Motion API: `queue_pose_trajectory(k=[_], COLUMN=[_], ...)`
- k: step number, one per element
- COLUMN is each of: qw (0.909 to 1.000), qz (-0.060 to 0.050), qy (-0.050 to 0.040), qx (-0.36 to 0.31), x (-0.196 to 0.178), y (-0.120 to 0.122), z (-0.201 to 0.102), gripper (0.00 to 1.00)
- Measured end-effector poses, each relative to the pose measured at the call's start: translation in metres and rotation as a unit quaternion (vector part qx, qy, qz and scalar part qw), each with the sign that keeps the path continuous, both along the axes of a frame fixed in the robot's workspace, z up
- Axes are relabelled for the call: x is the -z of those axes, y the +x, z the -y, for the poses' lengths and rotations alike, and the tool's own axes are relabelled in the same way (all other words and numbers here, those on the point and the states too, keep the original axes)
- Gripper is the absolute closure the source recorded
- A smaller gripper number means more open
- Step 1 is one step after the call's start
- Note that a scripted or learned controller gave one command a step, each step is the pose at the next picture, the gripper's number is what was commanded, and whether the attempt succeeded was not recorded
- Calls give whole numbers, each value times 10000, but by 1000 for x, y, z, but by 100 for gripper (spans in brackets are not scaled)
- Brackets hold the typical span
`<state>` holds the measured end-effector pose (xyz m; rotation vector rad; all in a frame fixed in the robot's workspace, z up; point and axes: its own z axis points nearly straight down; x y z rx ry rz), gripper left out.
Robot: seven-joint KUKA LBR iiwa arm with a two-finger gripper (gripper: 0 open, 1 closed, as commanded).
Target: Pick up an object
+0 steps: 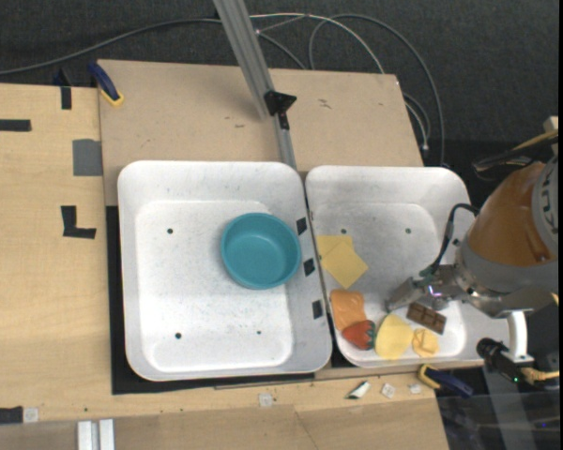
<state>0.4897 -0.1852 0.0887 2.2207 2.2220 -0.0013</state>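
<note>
brown bench, lower right of frame: gripper (415, 298), state i cannot tell, hovers above small toy food (392, 337); probably light, slippery, best pinched across narrow sides.

Bench (188, 120) — two white bins (150, 251) side by side, touching.

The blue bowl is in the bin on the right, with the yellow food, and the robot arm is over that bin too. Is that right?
Not quite. The blue bowl sits in the left bin, by itself. The yellow food is in the right bin, and the robot arm is over that bin. The camera view shows this.
</note>
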Motion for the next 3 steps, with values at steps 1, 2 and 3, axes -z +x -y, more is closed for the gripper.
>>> queue_pose_trajectory(k=[1, 2, 3], qw=[10000, 10000, 10000], qz=[-7, 12, 17], qy=[9, -1, -3], qx=[-6, -2, -5], x=[-10, -53, -96], y=[0, 2, 4], z=[-1, 4, 7], gripper=[100, 100, 100])
